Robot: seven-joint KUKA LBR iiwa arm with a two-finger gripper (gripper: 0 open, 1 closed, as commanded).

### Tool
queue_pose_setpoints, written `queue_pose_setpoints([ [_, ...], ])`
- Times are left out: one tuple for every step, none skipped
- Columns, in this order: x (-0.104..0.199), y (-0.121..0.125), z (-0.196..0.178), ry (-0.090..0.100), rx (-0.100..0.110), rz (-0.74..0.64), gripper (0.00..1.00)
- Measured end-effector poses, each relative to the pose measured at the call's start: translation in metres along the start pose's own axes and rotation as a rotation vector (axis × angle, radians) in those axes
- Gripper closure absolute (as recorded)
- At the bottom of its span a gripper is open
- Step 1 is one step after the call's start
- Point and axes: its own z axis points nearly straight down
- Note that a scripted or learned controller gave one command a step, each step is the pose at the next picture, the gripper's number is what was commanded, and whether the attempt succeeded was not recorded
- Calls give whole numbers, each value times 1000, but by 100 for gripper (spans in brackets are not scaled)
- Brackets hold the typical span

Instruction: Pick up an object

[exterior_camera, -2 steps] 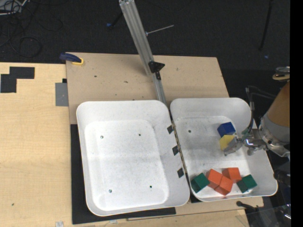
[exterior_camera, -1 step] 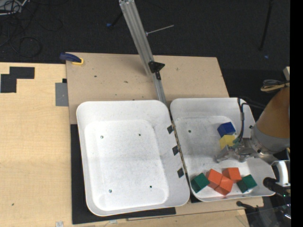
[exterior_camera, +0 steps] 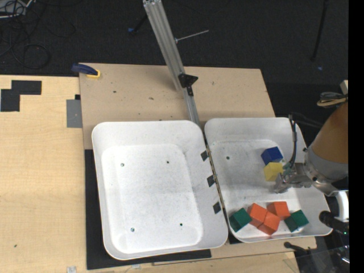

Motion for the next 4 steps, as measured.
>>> queue_pose_setpoints([
  [1, 3, -43, -2, -5, -12, 100],
  [0, 4, -95, -3, -7, -10, 100],
  [48, 11, -108, 0, -4, -14, 100],
  [98, 23, -119, 1, -4, -14, 100],
])
